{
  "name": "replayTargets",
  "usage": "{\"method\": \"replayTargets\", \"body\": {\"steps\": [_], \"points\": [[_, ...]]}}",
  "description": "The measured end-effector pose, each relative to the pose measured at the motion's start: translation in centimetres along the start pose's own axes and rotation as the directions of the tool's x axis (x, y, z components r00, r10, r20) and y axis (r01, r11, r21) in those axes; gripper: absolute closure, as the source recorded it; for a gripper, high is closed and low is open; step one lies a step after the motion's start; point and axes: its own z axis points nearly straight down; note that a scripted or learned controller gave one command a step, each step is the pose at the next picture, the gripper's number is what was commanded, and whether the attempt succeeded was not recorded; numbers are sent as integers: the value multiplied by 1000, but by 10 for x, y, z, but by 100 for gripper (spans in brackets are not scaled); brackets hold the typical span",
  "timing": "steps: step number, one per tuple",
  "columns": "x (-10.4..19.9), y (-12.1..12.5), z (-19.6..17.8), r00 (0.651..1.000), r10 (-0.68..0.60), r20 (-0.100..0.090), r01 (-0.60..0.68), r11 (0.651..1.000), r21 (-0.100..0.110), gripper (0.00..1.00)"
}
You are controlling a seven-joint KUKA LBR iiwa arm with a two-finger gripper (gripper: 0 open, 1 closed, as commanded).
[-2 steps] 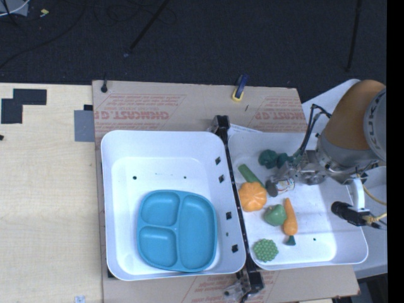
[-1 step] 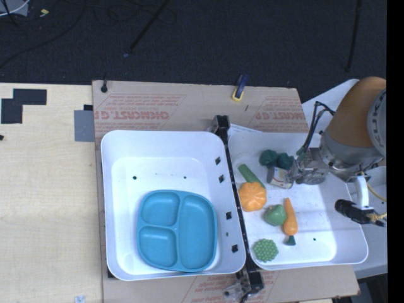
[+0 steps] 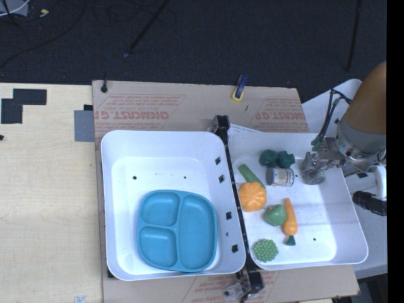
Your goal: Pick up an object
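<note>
Hovering over the right bin (image 3: 353, 232), my pincer (image 3: 311, 169) sits just right of the jar (image 3: 281, 177); I cannot tell its state. Pumpkin (image 3: 253, 196) and carrot (image 3: 290, 216) lie left of and below the jar.

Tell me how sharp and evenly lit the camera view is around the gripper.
Camera view: the gripper is soft and its fingers are hard to resolve; the right bin is bright, nearly washed out; the small jar and carrot read clearly; the floor behind is very dark.
</note>
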Motion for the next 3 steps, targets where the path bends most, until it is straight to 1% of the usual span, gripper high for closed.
{"method": "replayTargets", "body": {"steps": [1, 2, 3], "points": [[-1, 1, -44, 1000, 0, 0, 0, 1000, -1, 100], [49, -5, -33, 1000, -4, -3, 4, 1000, 5, 100], [91, -14, -36, 1000, -4, -3, 4, 1000, 5, 100]]}}
